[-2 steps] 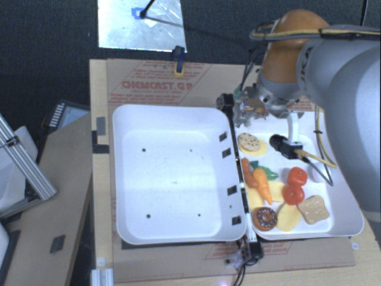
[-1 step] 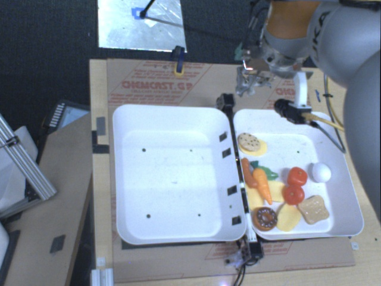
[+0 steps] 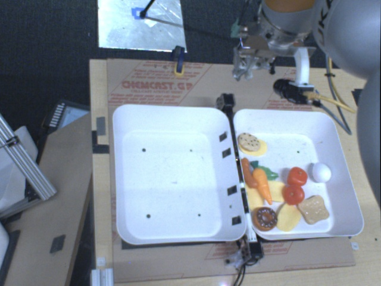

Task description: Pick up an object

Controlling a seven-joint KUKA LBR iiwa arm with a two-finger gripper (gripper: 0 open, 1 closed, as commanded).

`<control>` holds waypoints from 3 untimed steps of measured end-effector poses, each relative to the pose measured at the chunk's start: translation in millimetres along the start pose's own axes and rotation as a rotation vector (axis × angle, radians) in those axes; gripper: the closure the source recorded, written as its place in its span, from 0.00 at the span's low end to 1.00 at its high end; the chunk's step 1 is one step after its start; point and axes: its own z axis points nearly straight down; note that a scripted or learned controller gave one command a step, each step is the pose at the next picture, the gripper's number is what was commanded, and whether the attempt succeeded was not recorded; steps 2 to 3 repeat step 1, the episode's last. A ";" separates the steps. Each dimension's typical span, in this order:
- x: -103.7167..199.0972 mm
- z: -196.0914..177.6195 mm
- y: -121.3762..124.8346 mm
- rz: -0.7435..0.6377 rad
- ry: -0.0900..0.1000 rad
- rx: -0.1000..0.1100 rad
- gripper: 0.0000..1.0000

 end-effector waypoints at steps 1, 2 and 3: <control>22.3 -84.4 0.6 0.001 0.000 -0.002 1.00; 22.3 -84.4 0.6 0.001 0.000 -0.002 1.00; 22.3 -84.4 0.6 0.001 0.000 -0.002 1.00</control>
